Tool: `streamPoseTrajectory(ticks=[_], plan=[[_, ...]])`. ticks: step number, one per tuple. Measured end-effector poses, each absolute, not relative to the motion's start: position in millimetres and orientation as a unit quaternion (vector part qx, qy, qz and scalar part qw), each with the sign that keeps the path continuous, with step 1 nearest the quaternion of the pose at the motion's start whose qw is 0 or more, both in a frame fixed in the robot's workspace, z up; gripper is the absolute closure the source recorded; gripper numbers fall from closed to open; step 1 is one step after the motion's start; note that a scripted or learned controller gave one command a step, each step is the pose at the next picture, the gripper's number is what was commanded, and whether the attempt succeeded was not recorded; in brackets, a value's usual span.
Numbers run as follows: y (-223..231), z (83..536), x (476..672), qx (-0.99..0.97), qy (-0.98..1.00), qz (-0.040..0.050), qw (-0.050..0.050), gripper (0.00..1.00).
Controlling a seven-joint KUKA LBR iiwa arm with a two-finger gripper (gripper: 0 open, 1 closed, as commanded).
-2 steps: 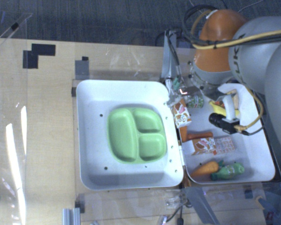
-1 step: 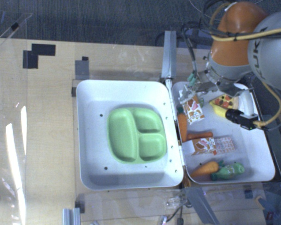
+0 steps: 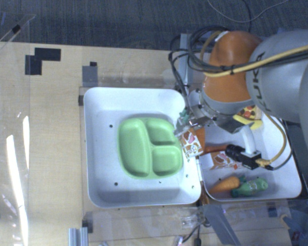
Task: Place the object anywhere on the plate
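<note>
A light green divided plate (image 3: 146,147) lies in the left white bin (image 3: 100,188). My gripper (image 3: 187,123) hangs over the rim between the two bins, just off the plate's right edge. A small orange and white printed packet (image 3: 193,143) hangs from its fingers, its lower end over the left bin's right rim, close to the plate's right compartment. The grey arm with its orange band (image 3: 231,68) covers the upper part of the right bin.
In the right bin (image 3: 292,186) lie an orange carrot (image 3: 225,184), a green item (image 3: 251,186) and another printed packet (image 3: 223,160). A black cable fitting (image 3: 244,155) and a yellow hose hang by the wrist. White bin floor surrounds the plate.
</note>
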State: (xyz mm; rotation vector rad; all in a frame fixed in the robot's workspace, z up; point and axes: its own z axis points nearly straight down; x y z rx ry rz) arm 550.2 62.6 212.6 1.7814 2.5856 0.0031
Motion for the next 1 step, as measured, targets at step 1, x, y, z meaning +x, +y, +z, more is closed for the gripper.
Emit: streamPoseTrajectory(ticks=[1], plan=[[29.9, 188.6, 602.0, 0.713, 0.701, 0.0045, 0.003, 1.0]])
